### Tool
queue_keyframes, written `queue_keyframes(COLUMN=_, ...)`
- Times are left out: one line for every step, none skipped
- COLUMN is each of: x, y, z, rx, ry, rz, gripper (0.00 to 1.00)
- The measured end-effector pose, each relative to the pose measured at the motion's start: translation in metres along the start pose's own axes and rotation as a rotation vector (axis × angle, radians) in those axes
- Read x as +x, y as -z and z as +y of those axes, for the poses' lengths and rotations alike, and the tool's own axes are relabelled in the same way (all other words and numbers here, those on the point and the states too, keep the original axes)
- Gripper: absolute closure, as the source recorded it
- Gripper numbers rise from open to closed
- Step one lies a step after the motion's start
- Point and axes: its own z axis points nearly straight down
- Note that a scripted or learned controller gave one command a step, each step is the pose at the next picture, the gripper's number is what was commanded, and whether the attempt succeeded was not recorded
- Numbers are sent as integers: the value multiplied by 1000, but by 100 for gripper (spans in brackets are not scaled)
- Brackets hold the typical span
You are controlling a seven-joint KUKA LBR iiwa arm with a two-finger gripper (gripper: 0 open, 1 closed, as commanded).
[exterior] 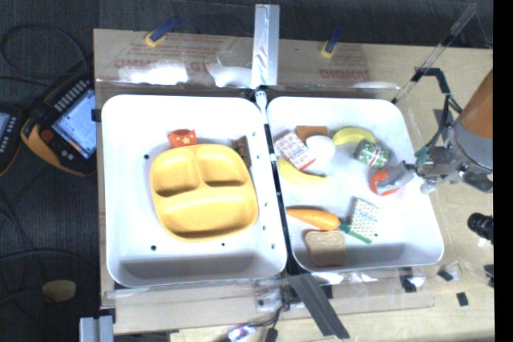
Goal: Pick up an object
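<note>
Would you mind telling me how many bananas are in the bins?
2: one banana at the right bin's back, another lying left of centre. More may be hidden under clutter.

Little can be read from this height. The clear sheet [240,60] at the far edge of the bench carries faint reddish lettering in two places, seemingly upside down, too blurred to make out. The small red-and-white packet [291,146] in the right bin [417,228] shows printed marks that stay illegible. The handheld pendant [68,128] on the floor has a lit screen whose contents cannot be read.
</note>
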Motion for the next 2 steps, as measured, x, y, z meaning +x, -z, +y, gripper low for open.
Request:
queue_keyframes(x=22, y=-105, z=37, rx=-13, ry=10, rz=-5, gripper=0)
queue_keyframes(x=40, y=-105, z=-13, rx=-15, ry=50, rz=-7, gripper=0)
